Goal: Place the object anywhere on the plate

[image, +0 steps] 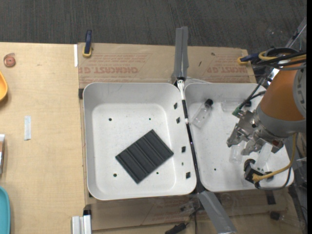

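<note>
A wooden counter (44, 179) carries two white bins. The tool (242, 141) hangs low in the right bin (214, 179); its grip I cannot tell. A clear vial (202, 112) lies at its ten o'clock. The ribbed dark plate (144, 156) sits at nine o'clock: centre squarely over the vial before descending.

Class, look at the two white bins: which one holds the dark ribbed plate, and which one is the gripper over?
The left bin holds the dark ribbed plate, lying flat and askew. The gripper is over the right bin, which holds a small clear bottle.
</note>
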Controlling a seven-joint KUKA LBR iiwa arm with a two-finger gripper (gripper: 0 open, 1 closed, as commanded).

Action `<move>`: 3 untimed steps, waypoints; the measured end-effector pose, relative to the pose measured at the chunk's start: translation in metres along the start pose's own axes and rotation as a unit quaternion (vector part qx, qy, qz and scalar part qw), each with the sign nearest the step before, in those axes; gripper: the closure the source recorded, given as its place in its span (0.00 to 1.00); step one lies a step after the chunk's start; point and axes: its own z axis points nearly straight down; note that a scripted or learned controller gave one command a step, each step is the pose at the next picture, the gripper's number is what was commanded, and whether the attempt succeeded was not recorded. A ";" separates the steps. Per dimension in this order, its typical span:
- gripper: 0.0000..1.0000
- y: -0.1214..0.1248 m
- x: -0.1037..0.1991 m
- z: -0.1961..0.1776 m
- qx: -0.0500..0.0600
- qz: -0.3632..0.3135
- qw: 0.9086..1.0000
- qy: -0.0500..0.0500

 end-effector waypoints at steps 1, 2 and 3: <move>1.00 -0.031 0.070 -0.023 0.000 -0.102 0.995 0.000; 1.00 -0.070 0.146 -0.029 0.000 -0.095 0.995 -0.001; 1.00 -0.129 0.192 -0.102 -0.001 -0.240 0.971 -0.001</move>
